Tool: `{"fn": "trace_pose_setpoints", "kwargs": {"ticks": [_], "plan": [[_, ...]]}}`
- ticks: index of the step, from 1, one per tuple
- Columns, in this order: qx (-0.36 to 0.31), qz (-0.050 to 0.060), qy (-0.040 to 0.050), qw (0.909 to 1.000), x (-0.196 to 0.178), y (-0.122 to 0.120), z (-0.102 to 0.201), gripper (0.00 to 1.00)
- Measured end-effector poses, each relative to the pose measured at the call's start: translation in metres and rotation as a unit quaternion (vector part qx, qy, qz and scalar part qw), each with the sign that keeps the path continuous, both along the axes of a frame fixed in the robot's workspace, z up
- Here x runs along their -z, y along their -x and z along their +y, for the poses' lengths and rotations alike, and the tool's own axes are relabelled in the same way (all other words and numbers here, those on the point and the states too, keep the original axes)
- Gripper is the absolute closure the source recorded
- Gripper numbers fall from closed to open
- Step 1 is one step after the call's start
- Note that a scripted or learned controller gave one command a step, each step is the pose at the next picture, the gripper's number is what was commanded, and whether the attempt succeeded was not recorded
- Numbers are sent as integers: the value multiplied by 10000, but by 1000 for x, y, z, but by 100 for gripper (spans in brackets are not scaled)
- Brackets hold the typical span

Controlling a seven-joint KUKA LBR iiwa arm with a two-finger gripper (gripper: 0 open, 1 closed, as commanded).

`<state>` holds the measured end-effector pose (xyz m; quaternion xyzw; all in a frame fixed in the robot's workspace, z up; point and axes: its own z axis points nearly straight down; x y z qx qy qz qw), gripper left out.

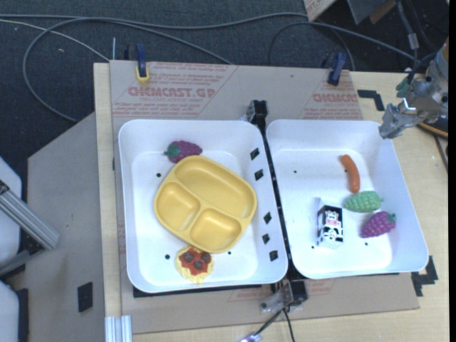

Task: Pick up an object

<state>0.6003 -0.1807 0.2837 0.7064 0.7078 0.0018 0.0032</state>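
- The jaws (390, 125) sit at the 3 o'clock edge of the view, just outside the far right corner of the right bin (306, 262); they grasp nothing, and whether they are spread or clenched cannot be told at this size.
- The right bin is a shallow white tray of smooth plastic with rounded corners, lying on the worktop (107, 262).
- Inside it, toward 1 o'clock, lies a slim orange sausage (350, 173), glossy and slightly curved.
- Just below the sausage sits a knobbly green fruit (363, 202), and at its 4 o'clock, nearly touching, a purple grape bunch (378, 224) with a bumpy surface.
- At 9 o'clock from the grape bunch lies a small boxy carton (329, 225), black and white with a cow pattern.
- The left bin (135, 212) carries a yellow divided plate (205, 204), smooth, with three compartments, set at a tilt.
- A second purple grape bunch (184, 149) rests at the plate's 11 o'clock, touching its rim.
- A round toy pizza (195, 263), yellow with red topping, lies at the plate's 6 o'clock.
- Black clips (258, 110) join the bins along the seam between them.
- Blue clamps (142, 62) pin a printed board to the worktop's far edge.
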Motion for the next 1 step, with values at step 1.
{"fn": "trace_pose_setpoints", "kwargs": {"ticks": [1], "plan": [[-16,35,-19,10000,-3,-2,49,100]]}}
